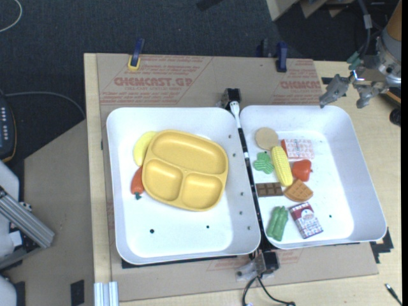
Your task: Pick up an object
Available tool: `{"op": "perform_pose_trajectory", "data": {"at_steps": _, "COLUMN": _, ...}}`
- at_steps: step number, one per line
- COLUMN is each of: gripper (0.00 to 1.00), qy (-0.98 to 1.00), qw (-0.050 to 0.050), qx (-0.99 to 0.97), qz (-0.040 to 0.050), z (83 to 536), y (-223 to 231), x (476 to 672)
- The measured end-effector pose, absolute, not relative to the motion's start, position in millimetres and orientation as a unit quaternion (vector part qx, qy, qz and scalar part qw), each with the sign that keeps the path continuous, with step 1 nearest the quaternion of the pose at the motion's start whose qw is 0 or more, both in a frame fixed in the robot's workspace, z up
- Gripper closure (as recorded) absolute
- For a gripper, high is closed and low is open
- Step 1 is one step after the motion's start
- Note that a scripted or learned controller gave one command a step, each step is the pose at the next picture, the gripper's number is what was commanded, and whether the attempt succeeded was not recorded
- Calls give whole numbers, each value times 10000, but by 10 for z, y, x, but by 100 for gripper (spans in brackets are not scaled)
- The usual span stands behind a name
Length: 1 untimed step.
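Observation:
My gripper [347, 93] hangs at the upper right, above the far right corner of the right bin [357, 171], open with nothing between its fingers. Toy food lies in the left part of that bin: a tan round cookie [266, 138], a yellow corn cob [281, 165], a green leafy piece [262, 164], a pink wafer [298, 147], a red pepper [301, 169], a chocolate bar [268, 189], an orange wedge [298, 191], a green pickle [276, 222] and a red packet [305, 220].
The left bin [127, 222] holds a yellow divided tray [183, 169], with a yellow banana [143, 146] and a red-orange carrot [137, 182] tucked at its left side. Clamps [134, 55] grip the cardboard's far edge.

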State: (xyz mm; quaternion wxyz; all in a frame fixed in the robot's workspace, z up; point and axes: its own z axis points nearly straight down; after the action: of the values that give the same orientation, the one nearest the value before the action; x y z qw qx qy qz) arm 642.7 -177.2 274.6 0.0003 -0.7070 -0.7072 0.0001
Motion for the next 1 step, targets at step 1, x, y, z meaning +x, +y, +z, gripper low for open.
{"op": "perform_pose_trajectory", "data": {"at_steps": 1, "gripper": 0, "qy": -7070, "qw": 26, "qx": -7072, "qz": 16, "z": 2157, "y": -1772, "x": 6339}}
